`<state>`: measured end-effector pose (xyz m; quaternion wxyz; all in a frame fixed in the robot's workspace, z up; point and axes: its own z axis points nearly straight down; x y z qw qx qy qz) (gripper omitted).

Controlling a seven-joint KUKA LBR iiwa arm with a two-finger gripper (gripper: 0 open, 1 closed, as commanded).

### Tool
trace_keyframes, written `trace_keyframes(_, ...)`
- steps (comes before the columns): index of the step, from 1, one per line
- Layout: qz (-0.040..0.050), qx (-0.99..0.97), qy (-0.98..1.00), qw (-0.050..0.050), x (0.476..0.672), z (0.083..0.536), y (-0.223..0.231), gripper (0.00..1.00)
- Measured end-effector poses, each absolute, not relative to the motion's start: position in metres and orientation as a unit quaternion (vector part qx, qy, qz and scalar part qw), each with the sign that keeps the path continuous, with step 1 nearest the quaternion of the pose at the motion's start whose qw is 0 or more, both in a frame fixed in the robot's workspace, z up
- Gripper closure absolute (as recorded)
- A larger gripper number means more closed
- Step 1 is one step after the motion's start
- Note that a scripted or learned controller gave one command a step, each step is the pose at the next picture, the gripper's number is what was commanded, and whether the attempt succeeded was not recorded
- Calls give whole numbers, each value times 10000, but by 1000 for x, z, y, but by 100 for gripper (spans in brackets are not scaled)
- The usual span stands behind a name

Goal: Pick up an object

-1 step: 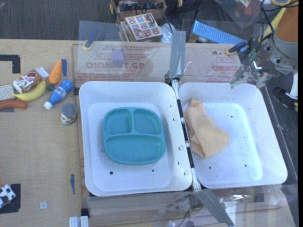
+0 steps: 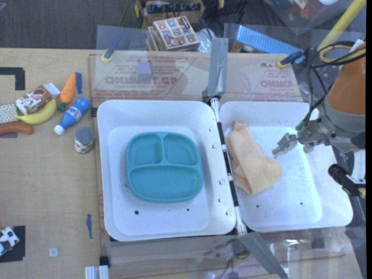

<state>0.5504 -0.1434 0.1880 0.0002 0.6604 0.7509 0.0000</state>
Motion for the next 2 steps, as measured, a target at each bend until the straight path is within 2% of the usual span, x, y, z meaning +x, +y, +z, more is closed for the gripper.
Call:
trace_keyframes(1, 33, 6498, 7601, 45, 502, 89, -134, 0)
trace_keyframes(2, 49, 6512, 7588, 69, 503, 100, -135, 100)
